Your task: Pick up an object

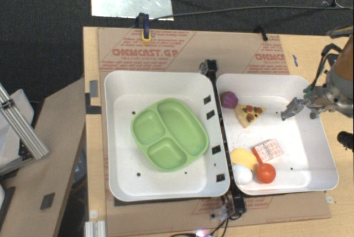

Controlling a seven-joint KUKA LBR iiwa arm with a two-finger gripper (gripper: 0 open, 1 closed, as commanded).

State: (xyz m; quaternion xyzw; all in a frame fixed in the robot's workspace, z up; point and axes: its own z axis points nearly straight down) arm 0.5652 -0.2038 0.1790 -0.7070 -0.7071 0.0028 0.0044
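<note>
My arm (342, 78) is grey metal, with an orange band showing at its upper edge. Dark cables loop beside the wrist. My gripper (290, 110) is grey too, its slim finger (291, 108) tapering to a dark tip.

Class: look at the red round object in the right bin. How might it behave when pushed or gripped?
The red ball looks round, so it would probably roll if nudged. Its smooth curve may slip from a pinch. The white egg beside it might block rolling that way.

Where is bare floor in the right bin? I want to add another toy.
Free: the strip beside the gripper, between the pizza slice and the right bin wall. Crowded: the front-left corner, with red packet, tomato, lemon, egg.
</note>
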